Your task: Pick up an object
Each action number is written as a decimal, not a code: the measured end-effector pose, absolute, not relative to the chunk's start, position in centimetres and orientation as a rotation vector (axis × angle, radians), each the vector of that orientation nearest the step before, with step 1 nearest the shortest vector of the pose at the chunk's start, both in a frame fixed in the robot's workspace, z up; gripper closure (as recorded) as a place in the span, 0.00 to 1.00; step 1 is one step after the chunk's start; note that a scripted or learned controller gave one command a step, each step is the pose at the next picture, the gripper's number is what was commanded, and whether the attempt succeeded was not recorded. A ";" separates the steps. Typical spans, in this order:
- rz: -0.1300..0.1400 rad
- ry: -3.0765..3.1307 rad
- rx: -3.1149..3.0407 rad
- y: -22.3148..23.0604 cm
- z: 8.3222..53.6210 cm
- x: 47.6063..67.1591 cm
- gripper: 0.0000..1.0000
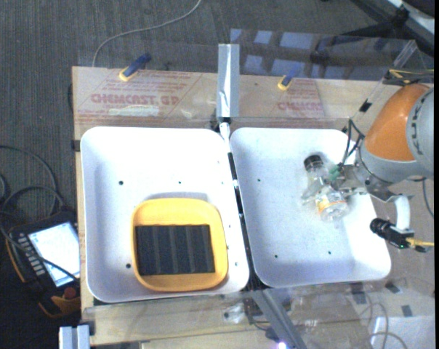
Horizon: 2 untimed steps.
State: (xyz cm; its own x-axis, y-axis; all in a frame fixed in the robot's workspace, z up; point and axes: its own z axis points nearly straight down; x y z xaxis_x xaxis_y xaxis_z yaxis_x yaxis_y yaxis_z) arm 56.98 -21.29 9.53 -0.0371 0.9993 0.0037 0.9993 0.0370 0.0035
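A clear plastic bottle-like thing (320, 187) with a dark cap lies in the right bin (278, 217), towards its right side. It has an orange patch at its near end. My gripper (341, 180) reaches in from the right and hangs right over or against this clear thing. Glare and the clear plastic hide how the two meet. In the left bin (118, 158) a yellow tray-like object (180, 244) with a black slatted middle rests flat near the front.
A metal divider post (227, 86) stands at the back between the bins. Blue-and-yellow clamps (134, 66) hold the board behind them. A handheld device with cables (45, 249) lies on the floor to the left.
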 end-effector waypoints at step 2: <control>0.002 -2.295 -2.146 -12.0 21.6 58.2 1.00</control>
